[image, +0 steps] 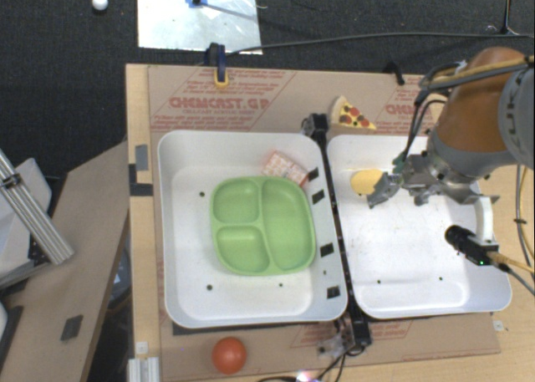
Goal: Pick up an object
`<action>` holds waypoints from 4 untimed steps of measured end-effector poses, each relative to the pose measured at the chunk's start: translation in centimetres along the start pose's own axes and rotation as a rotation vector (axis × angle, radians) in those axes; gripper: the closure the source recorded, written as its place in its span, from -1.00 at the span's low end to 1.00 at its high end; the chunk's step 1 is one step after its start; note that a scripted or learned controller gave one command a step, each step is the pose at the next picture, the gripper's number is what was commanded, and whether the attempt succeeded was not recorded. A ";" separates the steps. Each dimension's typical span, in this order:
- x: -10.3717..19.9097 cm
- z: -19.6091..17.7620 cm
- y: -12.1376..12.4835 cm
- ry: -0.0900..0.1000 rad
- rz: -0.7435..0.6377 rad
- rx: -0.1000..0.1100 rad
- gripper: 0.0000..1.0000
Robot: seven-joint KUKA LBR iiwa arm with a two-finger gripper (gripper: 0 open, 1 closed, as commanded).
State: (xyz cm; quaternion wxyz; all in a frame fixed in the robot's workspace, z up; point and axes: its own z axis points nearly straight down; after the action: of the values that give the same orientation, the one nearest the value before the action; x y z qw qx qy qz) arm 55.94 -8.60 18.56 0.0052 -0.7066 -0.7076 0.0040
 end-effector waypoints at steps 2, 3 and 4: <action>-0.2 5.3 0.0 -0.001 0.000 -0.012 -1.00; -0.2 10.2 0.2 -0.001 0.000 -0.013 -1.00; -0.2 9.1 0.2 -0.001 0.000 -0.015 1.00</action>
State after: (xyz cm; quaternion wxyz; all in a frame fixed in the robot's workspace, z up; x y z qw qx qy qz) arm 56.01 -8.79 9.50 -0.0007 -0.7066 -0.7076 -0.0008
